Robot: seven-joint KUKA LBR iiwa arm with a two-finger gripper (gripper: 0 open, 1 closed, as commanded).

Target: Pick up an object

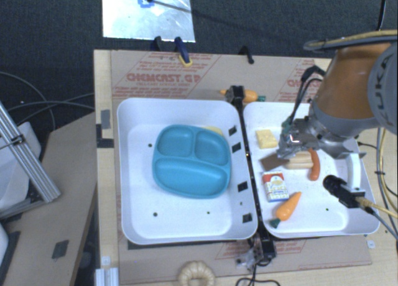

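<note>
Sausage (314,163) lies just right of the hand (287,150) (right bin (323,219)).

brown board (205,70) under the bins: red print "CHEMCAST GP" behind the left bin, legible | same red print repeated at the board's right rear, partly hidden by the arm, cut off | small red-and-white carton (275,187) in the right bin: printed face, wording too small to read
</note>
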